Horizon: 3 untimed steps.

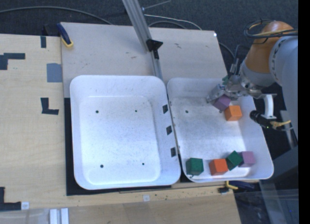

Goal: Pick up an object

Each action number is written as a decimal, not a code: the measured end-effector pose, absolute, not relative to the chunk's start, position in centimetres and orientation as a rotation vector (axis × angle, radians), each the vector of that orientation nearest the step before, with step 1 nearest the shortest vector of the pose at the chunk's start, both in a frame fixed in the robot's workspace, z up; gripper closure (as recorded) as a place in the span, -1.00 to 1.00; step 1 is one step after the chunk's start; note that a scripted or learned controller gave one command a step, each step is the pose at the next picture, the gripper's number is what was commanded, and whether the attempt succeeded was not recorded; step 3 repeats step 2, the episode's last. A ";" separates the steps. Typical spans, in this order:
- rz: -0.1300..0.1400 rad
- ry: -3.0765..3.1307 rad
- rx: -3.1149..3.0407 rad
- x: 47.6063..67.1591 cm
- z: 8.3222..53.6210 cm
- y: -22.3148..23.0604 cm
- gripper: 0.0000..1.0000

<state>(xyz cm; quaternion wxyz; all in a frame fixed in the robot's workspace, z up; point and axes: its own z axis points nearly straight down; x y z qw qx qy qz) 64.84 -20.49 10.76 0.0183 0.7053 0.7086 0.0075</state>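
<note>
Seemingly mid-task, I see my gripper [219, 95] low in the right bin [203, 126], centre-right of frame, touching a purple block [223, 103] (finger state unclear), nothing lifted yet.

bins: white, left bin [116, 85] and right bin [193, 88] | blocks: purple block [222, 104], orange block [233, 113], green block [194, 166], orange block at front [218, 166], dark green block [235, 159], pale purple block [248, 158] | arm [271, 56]: grey, orange band | bench [29, 121]: tan
</note>
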 end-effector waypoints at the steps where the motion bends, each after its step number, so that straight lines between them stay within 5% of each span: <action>1: 0.017 2.195 2.190 63.8 10.8 -18.7 -1.00; 3: 0.019 2.195 2.192 63.8 10.7 -18.8 -1.00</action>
